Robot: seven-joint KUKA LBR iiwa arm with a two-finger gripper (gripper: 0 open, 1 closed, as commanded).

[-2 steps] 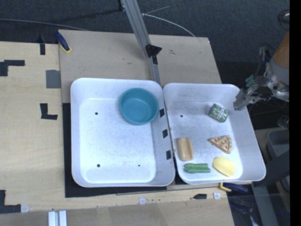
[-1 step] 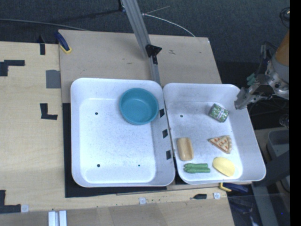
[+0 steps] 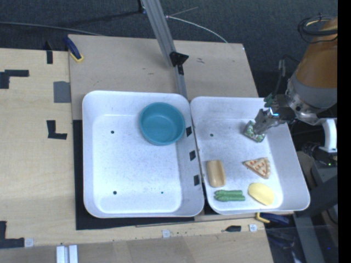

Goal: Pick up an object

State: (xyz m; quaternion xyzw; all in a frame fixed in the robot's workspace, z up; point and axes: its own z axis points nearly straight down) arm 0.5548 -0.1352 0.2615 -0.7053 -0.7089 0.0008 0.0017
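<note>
the arm (image 3: 315,73) reaches in from the right, and its gripper (image 3: 261,126) is low over the upper part of the right bin (image 3: 230,109). a small green-and-white object (image 3: 254,132) lies on the bin floor right at the tips of the fingers, touching or just under them; whether it sits between them cannot be told, and i cannot tell if the fingers are apart or together. nearer the front of the same bin lie a pizza slice (image 3: 258,167), a bread roll (image 3: 215,173), a green bean pod (image 3: 228,195) and a yellow lemon-like piece (image 3: 261,193), all well apart from the fingers. the left bin (image 3: 104,163) holds a blue bowl (image 3: 162,123) near its upper right corner. both bins sit side by side on the tabletop (image 3: 33,163).
</note>
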